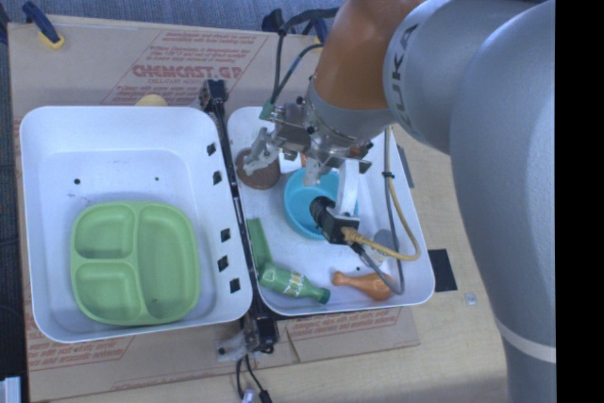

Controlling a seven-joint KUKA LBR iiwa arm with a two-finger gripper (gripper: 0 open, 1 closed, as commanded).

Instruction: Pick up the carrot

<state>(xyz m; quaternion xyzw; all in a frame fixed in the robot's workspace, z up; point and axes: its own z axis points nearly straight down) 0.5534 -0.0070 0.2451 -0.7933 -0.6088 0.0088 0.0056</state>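
1. Orange and tapered, the small plastic carrot (362, 284) lay on the floor of the right-hand white bin (422, 271), near its front edge, so the pick-up was not yet done.
2. The tool (304, 149) hung over the back part of that same bin, below the arm's orange band (357, 52). Whether it was open or closed could not be told, since the wrist and its cabling hid that part; nothing could be seen held in it.
3. From the tool, the carrot lay well apart, toward the front of the bin and a little to the arm's side. A light blue plastic bowl (304, 206) stood between the two.
4. Beside the carrot, further from the arm, lay a green plastic bottle (293, 282) on its side; a brown round object (257, 171) sat close by the tool.
5. By my judgement the whole grasp remained: travel past the bowl, descent over the carrot, closing and lifting.
6. A green divided plate (135, 262) rested in the left-hand white bin (38, 146), far from the tool.
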